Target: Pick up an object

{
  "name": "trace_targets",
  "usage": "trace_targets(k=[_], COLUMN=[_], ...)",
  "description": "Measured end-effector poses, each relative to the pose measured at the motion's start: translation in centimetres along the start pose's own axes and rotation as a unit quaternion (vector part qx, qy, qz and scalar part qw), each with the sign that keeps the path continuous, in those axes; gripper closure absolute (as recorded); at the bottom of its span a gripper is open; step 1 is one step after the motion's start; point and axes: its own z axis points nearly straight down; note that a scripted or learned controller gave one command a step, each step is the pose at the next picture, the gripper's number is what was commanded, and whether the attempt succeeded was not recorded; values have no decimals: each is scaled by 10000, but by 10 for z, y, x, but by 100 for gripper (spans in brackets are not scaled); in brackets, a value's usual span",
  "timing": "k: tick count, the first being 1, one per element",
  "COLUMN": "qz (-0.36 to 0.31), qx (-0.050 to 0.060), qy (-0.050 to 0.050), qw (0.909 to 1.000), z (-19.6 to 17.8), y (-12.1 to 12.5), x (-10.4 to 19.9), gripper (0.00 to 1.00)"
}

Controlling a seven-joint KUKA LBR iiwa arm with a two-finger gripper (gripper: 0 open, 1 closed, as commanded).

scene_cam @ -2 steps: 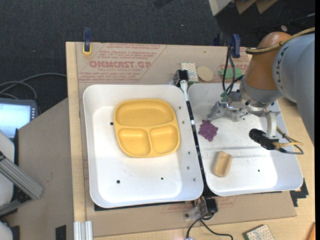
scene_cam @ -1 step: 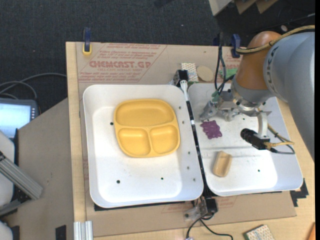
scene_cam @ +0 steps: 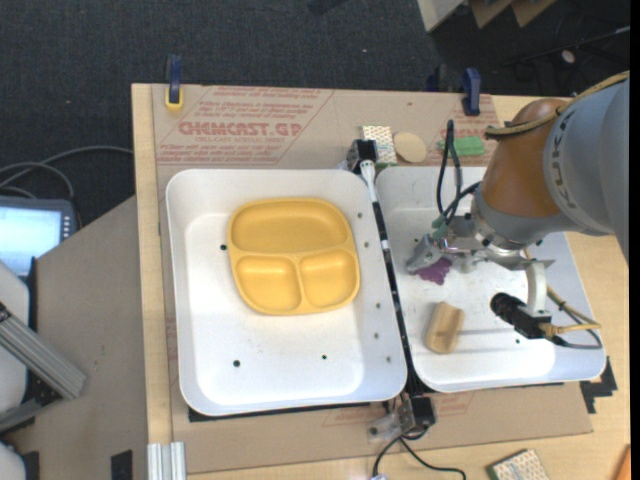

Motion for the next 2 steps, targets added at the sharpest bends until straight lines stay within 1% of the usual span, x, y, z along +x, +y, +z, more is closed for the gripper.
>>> trace_targets(k=[1,2], qz=[1,-34], qx=[-36,-67], qy=[-8,-8], qw=[10000,10000], z=[-11,-105], y=[3,11], x=[0,70], gripper=[100,100])
